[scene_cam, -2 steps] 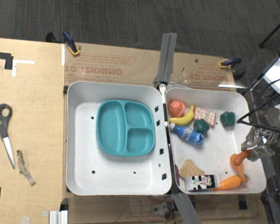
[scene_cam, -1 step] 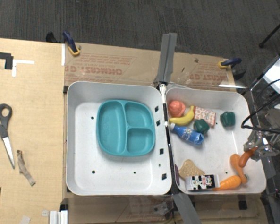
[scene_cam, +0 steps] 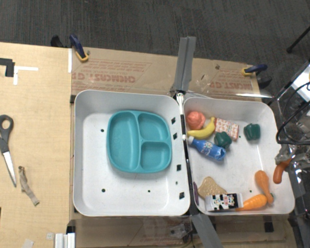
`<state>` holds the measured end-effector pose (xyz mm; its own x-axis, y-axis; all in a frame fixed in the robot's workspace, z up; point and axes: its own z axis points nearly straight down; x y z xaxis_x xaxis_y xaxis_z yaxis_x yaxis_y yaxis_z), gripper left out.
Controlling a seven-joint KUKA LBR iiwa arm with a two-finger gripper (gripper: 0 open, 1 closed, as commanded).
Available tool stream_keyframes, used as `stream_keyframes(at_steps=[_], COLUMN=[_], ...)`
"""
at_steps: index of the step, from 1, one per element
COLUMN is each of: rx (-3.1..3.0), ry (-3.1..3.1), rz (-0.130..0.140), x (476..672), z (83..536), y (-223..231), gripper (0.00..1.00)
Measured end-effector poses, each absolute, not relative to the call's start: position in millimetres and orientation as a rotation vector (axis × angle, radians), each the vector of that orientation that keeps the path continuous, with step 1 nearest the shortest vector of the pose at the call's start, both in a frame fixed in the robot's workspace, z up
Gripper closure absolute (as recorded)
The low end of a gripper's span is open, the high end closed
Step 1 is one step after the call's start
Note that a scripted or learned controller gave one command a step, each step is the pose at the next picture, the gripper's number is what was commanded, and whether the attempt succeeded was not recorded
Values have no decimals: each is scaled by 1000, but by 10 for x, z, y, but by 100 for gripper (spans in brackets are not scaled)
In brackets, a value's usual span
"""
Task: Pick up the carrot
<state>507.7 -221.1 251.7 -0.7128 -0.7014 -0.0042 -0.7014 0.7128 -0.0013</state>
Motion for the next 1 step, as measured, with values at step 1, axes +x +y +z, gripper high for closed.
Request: stream_keyframes(at_steps=[1], rx=[-1636], ry=[2678], rz=[3], x=[5009], z=[2327], y=[-2207], gripper=[100])
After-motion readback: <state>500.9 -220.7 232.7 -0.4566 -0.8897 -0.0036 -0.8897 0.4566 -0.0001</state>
